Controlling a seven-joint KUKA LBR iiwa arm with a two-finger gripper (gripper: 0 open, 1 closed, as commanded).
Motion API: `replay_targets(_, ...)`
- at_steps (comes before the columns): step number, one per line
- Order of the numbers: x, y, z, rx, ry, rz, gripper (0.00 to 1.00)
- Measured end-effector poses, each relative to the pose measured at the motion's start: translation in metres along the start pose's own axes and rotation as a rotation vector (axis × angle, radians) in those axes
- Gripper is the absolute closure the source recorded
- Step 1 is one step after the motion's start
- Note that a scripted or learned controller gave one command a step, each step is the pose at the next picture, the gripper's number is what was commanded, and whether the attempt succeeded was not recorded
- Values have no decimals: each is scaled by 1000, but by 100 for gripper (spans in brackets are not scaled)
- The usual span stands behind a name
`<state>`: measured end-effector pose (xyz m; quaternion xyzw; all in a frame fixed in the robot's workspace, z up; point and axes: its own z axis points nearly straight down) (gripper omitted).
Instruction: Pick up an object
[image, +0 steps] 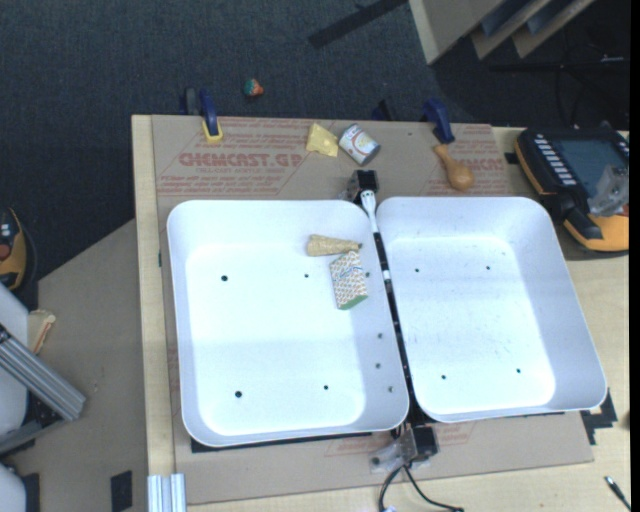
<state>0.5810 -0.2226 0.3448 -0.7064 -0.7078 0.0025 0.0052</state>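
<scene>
In the left shallow white plastic bin (200, 300), toward its 1 o'clock corner, lie a tan cone-shaped wafer piece (331, 245) and, touching it at 5 o'clock, a patterned green-and-white soft pouch (348, 279). How open the claw is cannot be told, so neither thing can be placed against it. The right white bin (560, 300) sits just beside, on the brown cardboard-topped bench (250, 160).

Left bin (200, 330) — two items near right wall (383, 300), elsewhere open

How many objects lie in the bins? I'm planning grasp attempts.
2, both in the left bin near its right wall: a tan piece, and a patterned packet just below it.
</scene>
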Motion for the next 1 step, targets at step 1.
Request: replay_targets(1, -1, -52, -19, -9, -3, 4, 100)
